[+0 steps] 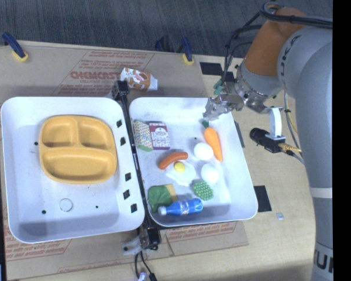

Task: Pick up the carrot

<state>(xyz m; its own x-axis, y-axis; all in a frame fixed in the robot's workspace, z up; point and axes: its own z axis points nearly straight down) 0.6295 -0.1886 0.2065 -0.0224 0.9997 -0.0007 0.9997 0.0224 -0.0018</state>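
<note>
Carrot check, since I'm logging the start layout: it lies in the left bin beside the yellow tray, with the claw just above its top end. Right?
Not quite. The camera view shows the carrot in the right bin, not beside the yellow tray, which sits in the left bin. The claw is indeed just above its top end.

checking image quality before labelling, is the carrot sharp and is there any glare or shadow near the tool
Camera view: the carrot is a bit soft but clearly outlined, orange against the right bin. Light is even, with no strong glare on the white plastic. The tool is blurrier, its fingers hard to make out, and only a faint shadow lies under it.
</note>
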